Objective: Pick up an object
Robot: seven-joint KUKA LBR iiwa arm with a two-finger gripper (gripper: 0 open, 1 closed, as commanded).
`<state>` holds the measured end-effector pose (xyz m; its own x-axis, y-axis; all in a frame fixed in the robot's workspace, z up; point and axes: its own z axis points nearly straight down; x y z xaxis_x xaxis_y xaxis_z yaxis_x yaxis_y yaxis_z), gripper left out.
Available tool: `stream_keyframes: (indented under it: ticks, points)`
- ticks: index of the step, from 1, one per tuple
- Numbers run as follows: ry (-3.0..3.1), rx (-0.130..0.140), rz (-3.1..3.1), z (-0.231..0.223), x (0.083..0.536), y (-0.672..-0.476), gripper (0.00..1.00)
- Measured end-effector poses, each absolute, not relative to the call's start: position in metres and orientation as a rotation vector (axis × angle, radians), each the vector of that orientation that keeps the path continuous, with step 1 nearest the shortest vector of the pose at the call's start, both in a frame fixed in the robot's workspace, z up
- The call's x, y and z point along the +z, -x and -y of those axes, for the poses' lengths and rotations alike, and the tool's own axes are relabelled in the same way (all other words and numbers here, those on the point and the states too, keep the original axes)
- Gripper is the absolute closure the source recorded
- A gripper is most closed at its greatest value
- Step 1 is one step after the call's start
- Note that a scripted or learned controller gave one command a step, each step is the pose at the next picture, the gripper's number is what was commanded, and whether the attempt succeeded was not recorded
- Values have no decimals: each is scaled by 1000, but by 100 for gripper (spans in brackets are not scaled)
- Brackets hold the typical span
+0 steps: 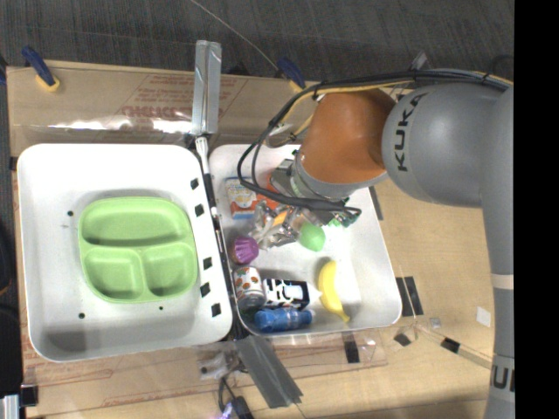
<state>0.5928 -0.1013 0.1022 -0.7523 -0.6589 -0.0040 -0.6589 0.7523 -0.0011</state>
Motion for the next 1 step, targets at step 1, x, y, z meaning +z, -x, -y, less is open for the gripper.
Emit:
stream_keyframes:
  ticks: [1]
  points:
    - [1104, 1, -2937, 101, 102, -593, 0]
